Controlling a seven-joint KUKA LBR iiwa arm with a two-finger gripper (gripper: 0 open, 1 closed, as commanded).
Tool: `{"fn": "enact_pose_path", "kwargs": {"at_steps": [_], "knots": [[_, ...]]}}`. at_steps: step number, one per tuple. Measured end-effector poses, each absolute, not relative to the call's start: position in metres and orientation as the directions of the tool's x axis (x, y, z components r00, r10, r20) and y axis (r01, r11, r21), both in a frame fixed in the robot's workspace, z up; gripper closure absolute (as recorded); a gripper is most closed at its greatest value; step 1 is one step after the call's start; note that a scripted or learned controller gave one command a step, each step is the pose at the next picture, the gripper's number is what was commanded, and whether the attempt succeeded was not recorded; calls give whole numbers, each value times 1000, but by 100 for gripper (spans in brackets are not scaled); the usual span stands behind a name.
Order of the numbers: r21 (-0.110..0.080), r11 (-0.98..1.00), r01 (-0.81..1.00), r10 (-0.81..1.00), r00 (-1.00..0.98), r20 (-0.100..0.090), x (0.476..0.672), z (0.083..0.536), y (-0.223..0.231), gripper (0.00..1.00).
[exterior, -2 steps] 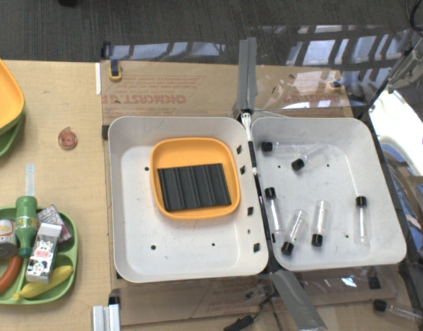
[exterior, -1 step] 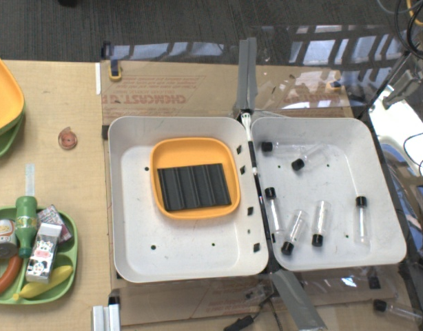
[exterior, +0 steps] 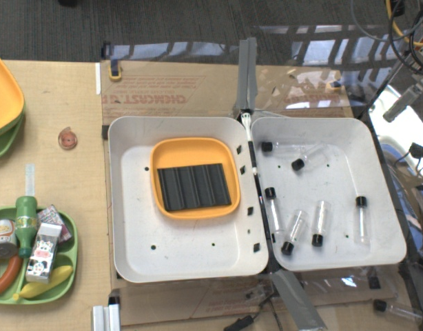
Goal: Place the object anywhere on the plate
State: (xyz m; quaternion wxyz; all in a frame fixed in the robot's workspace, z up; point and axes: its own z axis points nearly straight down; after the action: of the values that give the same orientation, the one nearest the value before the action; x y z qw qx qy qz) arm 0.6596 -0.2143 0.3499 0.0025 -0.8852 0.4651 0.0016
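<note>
Clear tubes with black caps lie scattered in the right bin: one near the front wall, another just beside it, a third farther right, and one along the left wall. Behind them lies another tube. In the left bin sits an orange plate bearing a dark ribbed block. Whether the gripper's fingers are wide or narrow, I cannot tell.

Lower left of frame: green tray of toy food on the desk. Upper left edge: stacked orange dish. Nearby, a small pink disc.
</note>
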Motion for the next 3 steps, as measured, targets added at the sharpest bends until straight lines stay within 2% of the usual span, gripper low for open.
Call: {"fn": "enact_pose_path", "kwargs": {"at_steps": [1, 2, 3], "knots": [[-4, -769, -640, -640, 769, -1, 660, 330, -212, 0], [-4, -905, -425, -425, 905, 0, 660, 343, -213, 0], [-5, -980, -197, -197, 980, 1, 660, 314, -219, 0]]}}
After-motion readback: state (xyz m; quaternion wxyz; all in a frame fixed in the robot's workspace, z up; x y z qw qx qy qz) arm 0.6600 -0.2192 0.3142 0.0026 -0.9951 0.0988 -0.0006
